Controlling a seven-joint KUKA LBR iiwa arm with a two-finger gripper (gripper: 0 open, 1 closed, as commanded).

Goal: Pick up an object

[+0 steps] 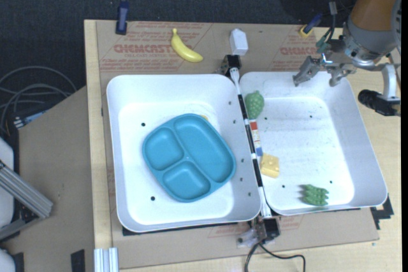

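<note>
Dark green piece (pixel 314 195): right bin (pixel 364 137), near edge.
Yellow block (pixel 270 166): right bin, left edge.
Blue tray (pixel 187 157): left bin (pixel 127 105), centre.
Light green piece (pixel 254 103): right bin, far-left corner.
My tool (pixel 321 74): fingers spread, holding nothing, above right bin's far edge.
Banana (pixel 184 48): counter (pixel 159 32), far edge.

You had three pickable objects in the right bin (pixel 357 137): a pale green knobbly piece (pixel 254 103) at its left wall, a yellow holed block (pixel 270 166) (cheese-like) lower down, and a dark green leafy piece (pixel 314 195) near its front edge.
</note>
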